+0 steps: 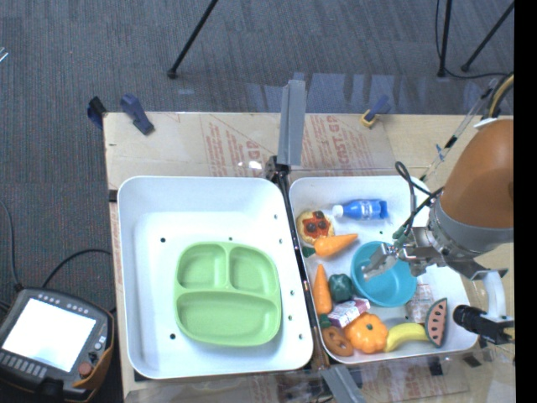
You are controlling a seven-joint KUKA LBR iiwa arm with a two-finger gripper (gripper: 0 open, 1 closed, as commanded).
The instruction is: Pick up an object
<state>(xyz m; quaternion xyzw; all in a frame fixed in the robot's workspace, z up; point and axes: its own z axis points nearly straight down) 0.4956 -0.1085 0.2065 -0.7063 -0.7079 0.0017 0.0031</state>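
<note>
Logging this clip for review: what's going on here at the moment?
The arm reaches in from the right, its gripper over the blue bowl in the right bin, among toy foods such as a carrot and a blue bottle. Nothing shows between its fingers. The left bin holds a green divided plate.

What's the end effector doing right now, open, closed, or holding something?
End effector: over the blue bowl in the right bin; open or closed cannot be told, and nothing is visibly held.

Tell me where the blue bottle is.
The blue bottle lies on its side at the back of the right bin, just behind the carrot and blue bowl.
</note>
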